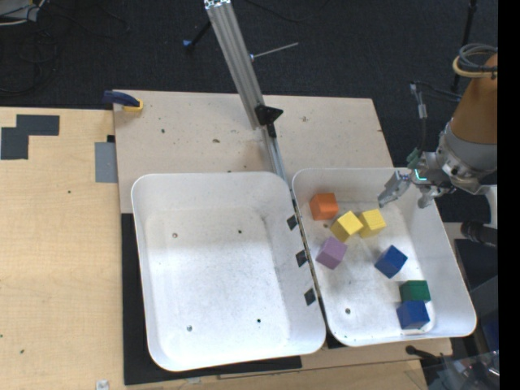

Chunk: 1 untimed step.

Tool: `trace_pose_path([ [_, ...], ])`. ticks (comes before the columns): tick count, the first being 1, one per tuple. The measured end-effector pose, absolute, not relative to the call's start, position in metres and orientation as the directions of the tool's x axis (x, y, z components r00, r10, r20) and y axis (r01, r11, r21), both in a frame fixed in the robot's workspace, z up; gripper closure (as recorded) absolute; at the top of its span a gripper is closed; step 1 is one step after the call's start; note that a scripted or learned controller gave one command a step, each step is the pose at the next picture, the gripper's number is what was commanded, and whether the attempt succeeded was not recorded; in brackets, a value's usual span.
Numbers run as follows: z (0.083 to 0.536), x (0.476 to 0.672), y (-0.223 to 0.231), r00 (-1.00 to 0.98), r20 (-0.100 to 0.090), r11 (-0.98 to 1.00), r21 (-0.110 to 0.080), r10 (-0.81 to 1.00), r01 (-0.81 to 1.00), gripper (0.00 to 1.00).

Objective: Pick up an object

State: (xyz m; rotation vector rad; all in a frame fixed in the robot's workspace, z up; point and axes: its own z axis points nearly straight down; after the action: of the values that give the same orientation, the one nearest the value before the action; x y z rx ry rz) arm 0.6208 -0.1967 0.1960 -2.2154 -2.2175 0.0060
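Note:
The right bin [455,299] holds several small cubes. An orange cube [323,205] lies near its far left, with two yellow cubes [348,225] [373,220] side by side just right of it. A purple cube [331,252] sits below them and a blue cube [391,262] lies mid-bin. A green cube [416,290] and a second blue cube [413,313] rest near the front right corner. My gripper [406,195] hangs open over the bin's far right part, above and right of the yellow cubes, with nothing between its fingers.
The left bin [162,331] stands beside the right one, with black clips along the shared rim. A slanted aluminium bar [240,63] rises behind the bins. A blue-and-yellow clamp [123,100] sits at the bench's far left corner.

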Motion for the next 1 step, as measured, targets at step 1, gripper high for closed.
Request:
trace_pose_path([
  [1,0.1989,0.6220,-0.1963,-0.004,0.000,0.004,-0.004,1.000,1.000,0.00],
])
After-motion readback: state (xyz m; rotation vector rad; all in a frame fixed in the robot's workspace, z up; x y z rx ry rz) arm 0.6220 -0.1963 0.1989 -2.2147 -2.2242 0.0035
